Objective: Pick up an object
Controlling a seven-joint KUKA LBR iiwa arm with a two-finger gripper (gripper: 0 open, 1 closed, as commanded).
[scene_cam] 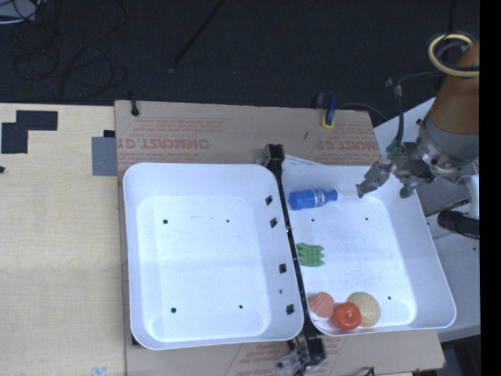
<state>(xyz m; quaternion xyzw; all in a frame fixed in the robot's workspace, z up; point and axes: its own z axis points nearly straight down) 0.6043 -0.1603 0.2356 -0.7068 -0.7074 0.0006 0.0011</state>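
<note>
The gripper (389, 177) hangs at the right bin's (427, 251) far edge with nothing between its spread fingers. Just beside it lies the blue bottle (311, 199), the likeliest pick; being round, it may roll away from a closing grasp. Farther off lie a green piece (310, 254), then a red ball (347, 316), a beige ball (365, 306) and a pink piece (320, 305).

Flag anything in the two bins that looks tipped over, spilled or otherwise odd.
One thing stands out: the blue bottle lies on its side near the far edge of the right bin, cap toward the claw. No spill shows. The green item and three round pieces look undisturbed.
</note>
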